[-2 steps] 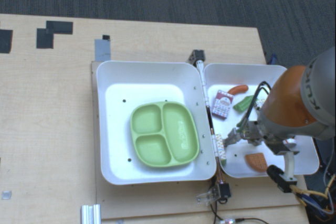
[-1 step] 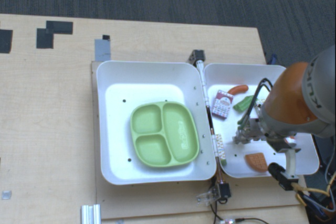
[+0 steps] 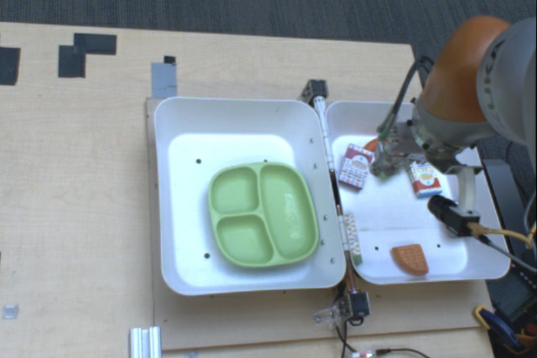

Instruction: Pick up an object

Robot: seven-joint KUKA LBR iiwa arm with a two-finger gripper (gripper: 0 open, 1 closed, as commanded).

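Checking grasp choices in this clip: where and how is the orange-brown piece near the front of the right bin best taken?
The orange-brown piece lies flat and alone on the floor of the right bin, clear of the walls and of the small cartons further back. A grasp from straight above, fingers closing across its narrower width at the middle, looks best, since nothing crowds its sides.

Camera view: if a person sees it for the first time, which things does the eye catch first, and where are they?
A light green divided plate fills the middle of the left bin. The grey arm with its orange band reaches in from the right, its hand low over the right bin, beside a small red and white carton. An orange piece of toy food lies near that bin's front edge.
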